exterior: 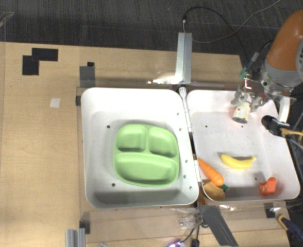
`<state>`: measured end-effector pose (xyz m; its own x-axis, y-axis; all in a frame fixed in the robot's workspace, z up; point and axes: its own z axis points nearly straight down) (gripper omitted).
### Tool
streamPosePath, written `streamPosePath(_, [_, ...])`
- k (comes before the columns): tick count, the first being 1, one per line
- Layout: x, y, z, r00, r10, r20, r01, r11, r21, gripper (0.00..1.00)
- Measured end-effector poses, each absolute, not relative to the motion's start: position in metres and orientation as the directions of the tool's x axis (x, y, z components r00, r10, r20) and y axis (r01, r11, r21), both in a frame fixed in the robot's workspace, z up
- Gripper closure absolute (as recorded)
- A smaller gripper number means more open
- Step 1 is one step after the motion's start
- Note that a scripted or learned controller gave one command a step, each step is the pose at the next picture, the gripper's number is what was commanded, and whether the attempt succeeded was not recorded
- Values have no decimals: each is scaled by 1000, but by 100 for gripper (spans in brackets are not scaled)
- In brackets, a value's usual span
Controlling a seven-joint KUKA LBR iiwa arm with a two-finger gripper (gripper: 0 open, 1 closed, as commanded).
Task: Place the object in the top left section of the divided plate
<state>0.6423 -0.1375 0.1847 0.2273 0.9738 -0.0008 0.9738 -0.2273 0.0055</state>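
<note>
the carrot, banana and a red toy lie low in the right bin. the gripper hangs upper right; whether it holds anything cannot be told. the green divided plate sits well apart, so a weak grasp risks dropping mid-carry.

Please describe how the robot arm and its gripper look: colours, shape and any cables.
The arm is rounded, with a broad orange band above a grey wrist. The gripper is small, metallic silver-grey, with tiny red and green details near its mount. Thin black cables run beside the wrist.
</note>
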Motion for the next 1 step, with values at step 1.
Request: streamPosePath(1, [575,-40,269,238,971,2,971,-238,5,100])
